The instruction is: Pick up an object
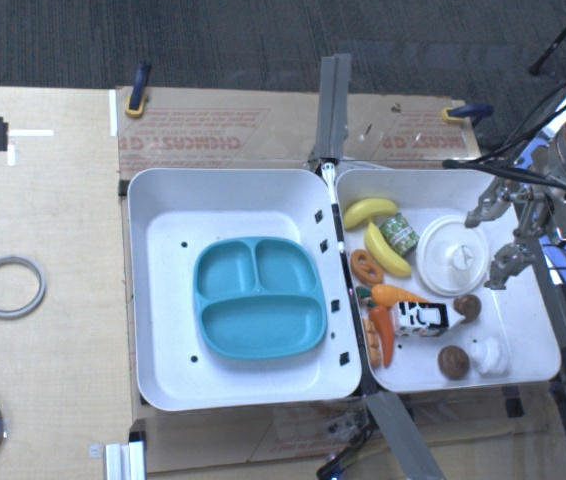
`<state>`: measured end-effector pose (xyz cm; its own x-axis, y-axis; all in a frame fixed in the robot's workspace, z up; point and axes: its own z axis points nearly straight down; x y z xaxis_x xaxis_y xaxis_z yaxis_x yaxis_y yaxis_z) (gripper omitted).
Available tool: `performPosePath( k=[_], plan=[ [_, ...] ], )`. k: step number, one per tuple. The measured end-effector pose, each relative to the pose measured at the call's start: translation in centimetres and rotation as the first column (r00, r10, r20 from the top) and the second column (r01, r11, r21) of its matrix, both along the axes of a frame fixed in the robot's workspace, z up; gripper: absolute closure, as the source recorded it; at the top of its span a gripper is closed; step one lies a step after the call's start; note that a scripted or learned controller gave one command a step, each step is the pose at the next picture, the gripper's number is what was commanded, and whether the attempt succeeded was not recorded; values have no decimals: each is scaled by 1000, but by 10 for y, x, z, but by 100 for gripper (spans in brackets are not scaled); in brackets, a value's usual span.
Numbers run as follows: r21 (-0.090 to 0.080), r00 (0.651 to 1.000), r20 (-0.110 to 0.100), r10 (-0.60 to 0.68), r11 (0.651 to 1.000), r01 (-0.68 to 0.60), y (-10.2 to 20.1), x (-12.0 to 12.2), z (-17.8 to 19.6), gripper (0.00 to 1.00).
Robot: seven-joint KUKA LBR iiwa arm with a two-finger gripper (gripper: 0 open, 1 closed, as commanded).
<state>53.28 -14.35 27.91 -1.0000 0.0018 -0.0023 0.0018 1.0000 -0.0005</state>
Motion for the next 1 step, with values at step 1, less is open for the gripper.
performPosePath(
  k=[1],
  plan=[
    [0,996,1,-94,996,94,-29,94,-48,0]
  ],
)
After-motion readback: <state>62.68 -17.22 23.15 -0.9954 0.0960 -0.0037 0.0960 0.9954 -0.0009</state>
